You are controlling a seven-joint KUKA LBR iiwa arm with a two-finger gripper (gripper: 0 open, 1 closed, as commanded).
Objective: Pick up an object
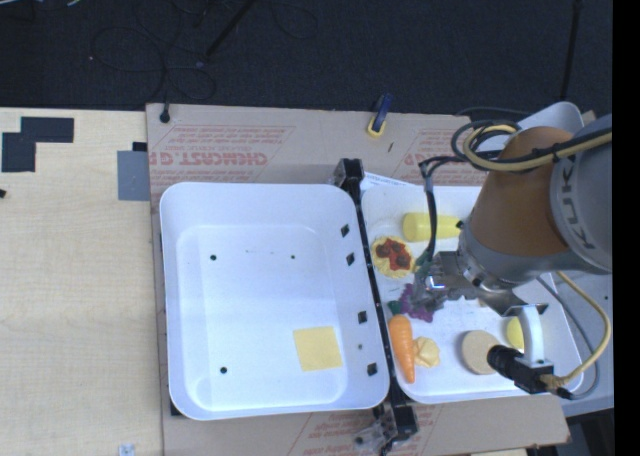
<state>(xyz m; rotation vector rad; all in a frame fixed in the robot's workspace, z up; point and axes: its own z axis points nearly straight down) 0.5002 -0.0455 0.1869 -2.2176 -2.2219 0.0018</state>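
My gripper (428, 289) reaches down into the right bin (440, 392), right over a purple object (418, 307) near the bin's left side. The arm hides the fingertips. Around it lie a yellow and red toy (392, 255), an orange carrot (402, 347), a small pale yellow piece (427, 351), a yellow block (428, 226) at the back, a tan round disc (479, 352) and a yellow piece (515, 330) partly behind the arm's cable.
The left bin (190, 274) holds one flat yellow square (318, 348) near its front right. A black divider (362, 274) runs between the bins. The arm's orange band and grey body cover the right bin's far right part.
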